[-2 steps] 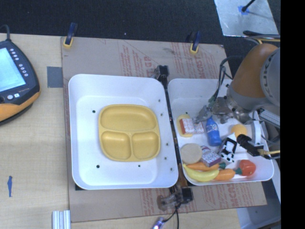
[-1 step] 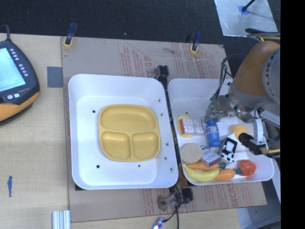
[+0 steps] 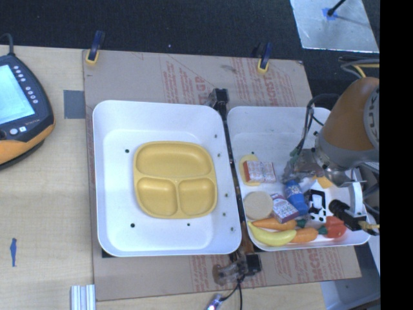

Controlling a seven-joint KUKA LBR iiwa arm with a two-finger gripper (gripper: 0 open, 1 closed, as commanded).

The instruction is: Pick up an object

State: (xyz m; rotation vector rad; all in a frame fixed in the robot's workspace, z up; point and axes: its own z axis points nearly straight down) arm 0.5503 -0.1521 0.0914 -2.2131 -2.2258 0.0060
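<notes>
While the grey arm's gripper (image 3: 302,168) hangs low in the right white bin (image 3: 271,124), I cannot tell its state. Just beside it lie toys — a small blue packet (image 3: 295,197), a yellow plastic banana (image 3: 271,236).

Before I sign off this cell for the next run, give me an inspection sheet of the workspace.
Surface: cardboard sheet clamped on the bench, bearing two white bins.
Job's things: right bin holds a banana, carrot, round tan disc, small packets and toys.
Clutter: left bin holds a yellow divided tray.
Tool: tool low over the right bin; finger state unreadable.
Cables: dark cable beside the arm.
Surroundings: teach pendant at left.
</notes>
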